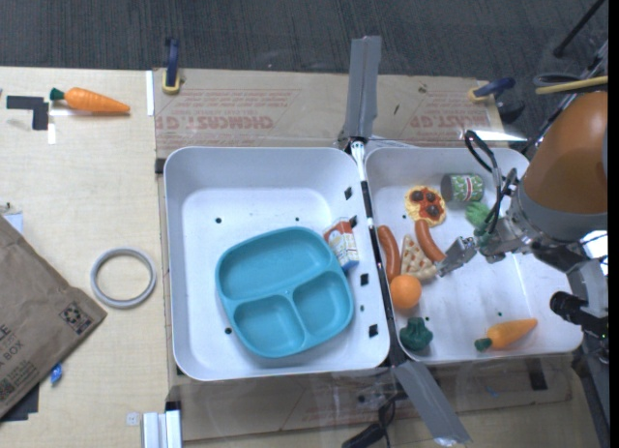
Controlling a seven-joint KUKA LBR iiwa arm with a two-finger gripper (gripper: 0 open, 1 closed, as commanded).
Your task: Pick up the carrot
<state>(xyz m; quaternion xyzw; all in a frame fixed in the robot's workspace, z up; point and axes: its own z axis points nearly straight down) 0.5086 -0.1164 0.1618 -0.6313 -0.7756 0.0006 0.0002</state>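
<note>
A: Where's the carrot (507, 334)?

B: Right bin (542, 291), near its front right corner. Lying flat on the floor, orange body pointing right, green top to the left. Nothing touching it.

A: Gripper (458, 255)?

B: Over the middle of the right bin, reaching in from the right. Tip sits just right of the waffle (416, 259) and beside a sausage (428, 240). Well apart from the carrot, which is nearer the front. Can't tell the finger state; too small and blurred at the tip. Nothing visibly between them.

A: What else is in that bin?

B: Small pizza (426, 203) toward the back, a can with a red and green label (463, 188) to its right, a green leafy item (478, 213) just in front of the can. A second sausage (389, 249) along the left wall. An orange (405, 292) in front of the waffle, a dark green vegetable (416, 336) at the front left.

A: Left bin (193, 272)?

B: Blue three-compartment plate (283, 290), tilted, taking up most of the floor. A small red and white packet (342, 242) at its right rim, near the divider.

A: Anything off the bins?

B: Second carrot (89, 101) on the bench at far left rear. A roll of tape (123, 276) left of the left bin, a cardboard box (34, 315) at the left edge.
</note>
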